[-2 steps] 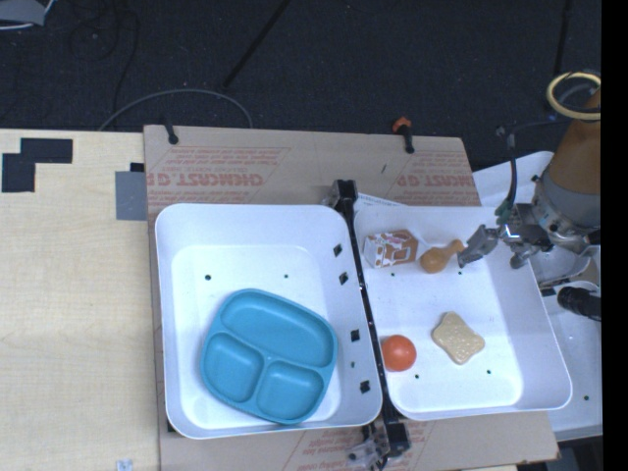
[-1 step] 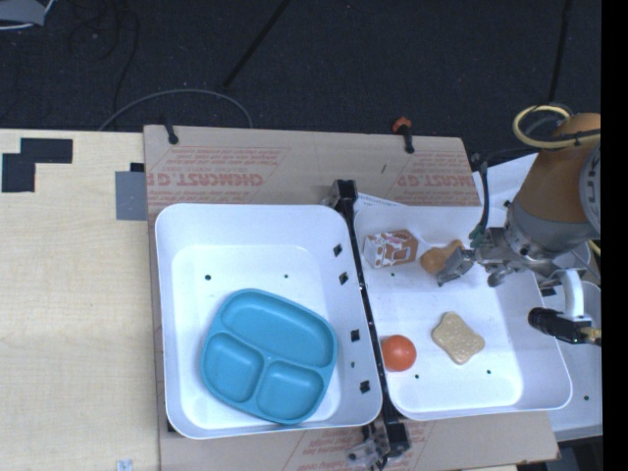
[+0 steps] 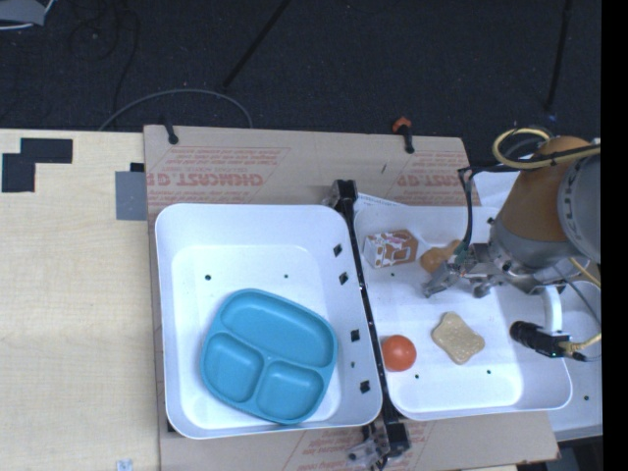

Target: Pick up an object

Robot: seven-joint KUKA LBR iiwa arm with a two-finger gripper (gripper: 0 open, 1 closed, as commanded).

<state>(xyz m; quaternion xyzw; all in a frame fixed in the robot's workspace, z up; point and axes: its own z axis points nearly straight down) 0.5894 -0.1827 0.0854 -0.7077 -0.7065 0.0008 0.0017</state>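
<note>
Pincer [image 3: 439, 285] hangs low in your right bin [image 3: 549, 395], its grip unreadable and nothing visibly held, beside the orange-brown lump [image 3: 438, 257], so the pickup of an object remains undone.

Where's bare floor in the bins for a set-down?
Left bin: bare strip behind the blue tray. Right bin: bare front strip, right of the tomato, in front of the toast. Crowded: right bin's back, around the small carton and the gripper.
</note>
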